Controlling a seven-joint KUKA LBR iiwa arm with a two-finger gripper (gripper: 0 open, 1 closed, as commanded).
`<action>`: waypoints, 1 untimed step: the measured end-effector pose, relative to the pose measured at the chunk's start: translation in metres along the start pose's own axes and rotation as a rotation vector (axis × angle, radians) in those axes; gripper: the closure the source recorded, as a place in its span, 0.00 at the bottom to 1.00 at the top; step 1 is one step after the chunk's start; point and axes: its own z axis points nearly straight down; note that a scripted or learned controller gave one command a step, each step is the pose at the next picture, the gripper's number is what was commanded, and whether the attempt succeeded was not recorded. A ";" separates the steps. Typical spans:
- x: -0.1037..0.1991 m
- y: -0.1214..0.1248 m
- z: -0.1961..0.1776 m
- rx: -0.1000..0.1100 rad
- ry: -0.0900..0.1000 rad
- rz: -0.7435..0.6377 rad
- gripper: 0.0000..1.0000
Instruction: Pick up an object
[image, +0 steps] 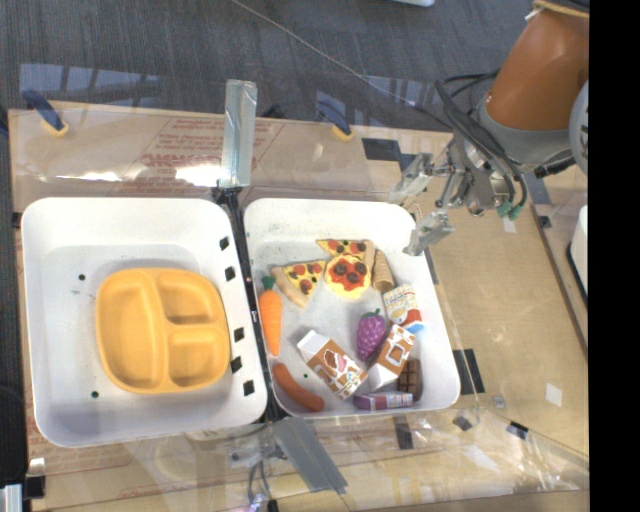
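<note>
The right bin (437, 330) holds toy food: pizza slices (345, 262), a carrot (271, 316), grapes (371, 333), a sausage (298, 388) and small cartons (333, 365). Left of it, the left bin (50, 240) holds a yellow sectioned plastic tray (160, 328). The gripper (422, 205) hangs over the right bin's upper right corner, fingers spread, grasping nothing.
</note>
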 end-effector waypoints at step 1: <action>0.029 -0.003 0.175 -0.004 0.009 0.075 0.00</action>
